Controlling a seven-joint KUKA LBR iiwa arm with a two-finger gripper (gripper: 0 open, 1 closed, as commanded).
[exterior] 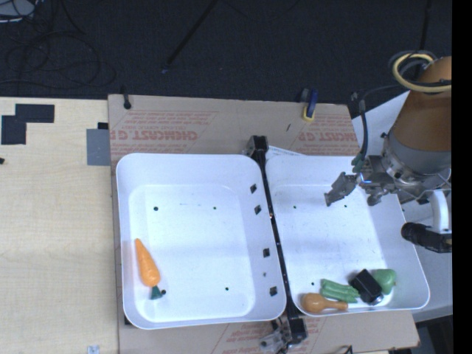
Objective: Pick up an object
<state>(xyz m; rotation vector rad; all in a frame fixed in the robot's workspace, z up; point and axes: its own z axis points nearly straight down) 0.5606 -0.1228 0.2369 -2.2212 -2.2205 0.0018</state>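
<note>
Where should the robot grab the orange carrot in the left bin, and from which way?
Probably around the thick middle of the toy carrot, coming straight down from above. It lies flat and alone on the floor of the left bin, running roughly along the bin's left wall with its green top toward the near corner, so the hand should close across its narrow width.

red "CHEMCAST" print, upside down, cardboard sheet (221,120)

Robotics lab, cardboard-lined bench (221,127), two white bins (125,198), loose cables (59,43) on dark floor, toy food props (147,263)
</note>
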